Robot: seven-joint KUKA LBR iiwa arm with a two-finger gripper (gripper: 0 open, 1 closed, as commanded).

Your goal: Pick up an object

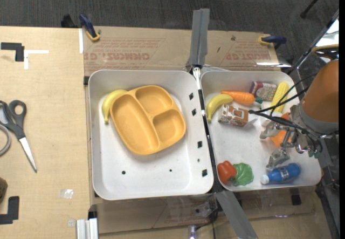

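My gripper (273, 144) hangs low over the right side of the right bin (245, 143), reaching in from the right. It is open, its two silvery fingers (268, 132) spread apart. A small orange object (278, 137) lies partly hidden under the fingers; whether they touch it I cannot tell. Just below the gripper lies a blue bottle (284, 173). Also in this bin are a banana (216, 105), a carrot (239, 96), a corn cob (279, 95), a brown and white carton (235, 115), a red pepper (226, 170) and a green pepper (243, 173).
The left bin (108, 173) holds a yellow divided plate (147, 118) with a second banana (110, 102) tucked under its left rim. A small packet (263, 90) sits at the back of the right bin. Scissors (20, 132) lie on the bench at the far left.
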